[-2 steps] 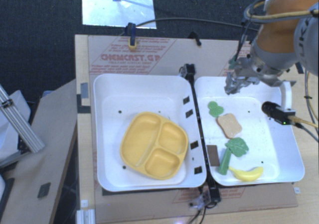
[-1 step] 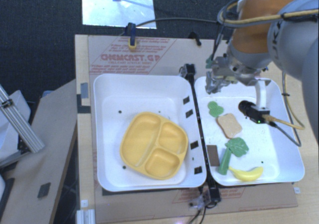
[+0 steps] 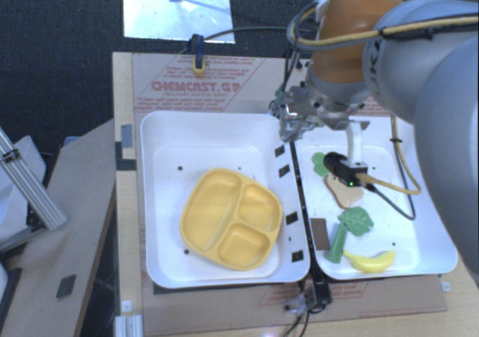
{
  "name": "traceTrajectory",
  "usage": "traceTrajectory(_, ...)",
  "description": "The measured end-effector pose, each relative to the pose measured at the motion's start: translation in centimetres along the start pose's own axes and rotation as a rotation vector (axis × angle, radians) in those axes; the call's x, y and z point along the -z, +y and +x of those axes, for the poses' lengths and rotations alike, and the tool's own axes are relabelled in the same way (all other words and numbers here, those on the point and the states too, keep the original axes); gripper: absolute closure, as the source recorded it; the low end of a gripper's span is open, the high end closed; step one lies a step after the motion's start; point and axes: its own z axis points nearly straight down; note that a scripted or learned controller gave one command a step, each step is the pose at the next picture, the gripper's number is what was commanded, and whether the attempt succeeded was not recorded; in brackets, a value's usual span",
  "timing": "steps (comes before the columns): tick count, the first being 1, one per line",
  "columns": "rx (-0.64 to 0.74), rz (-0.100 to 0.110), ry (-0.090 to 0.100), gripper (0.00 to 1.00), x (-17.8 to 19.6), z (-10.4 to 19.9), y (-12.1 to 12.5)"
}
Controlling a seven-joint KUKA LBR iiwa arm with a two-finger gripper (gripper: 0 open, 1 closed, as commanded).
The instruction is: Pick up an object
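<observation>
Yellow banana (image 3: 369,260) near right — smooth, curved plastic; green broccoli (image 3: 350,231) beside; gripper (image 3: 293,127) fingers' spread unclear.

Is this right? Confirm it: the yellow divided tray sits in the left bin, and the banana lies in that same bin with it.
Not quite. The yellow divided tray does sit in the left bin, but the banana lies in the right bin, near its front edge beside a green toy. The camera view shows this.
</observation>
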Motion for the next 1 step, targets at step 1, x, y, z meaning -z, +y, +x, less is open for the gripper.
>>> traceTrajectory(1, 0.001, 0.0, 0.001, 1.0, -1.16, 5.02, 0.38)
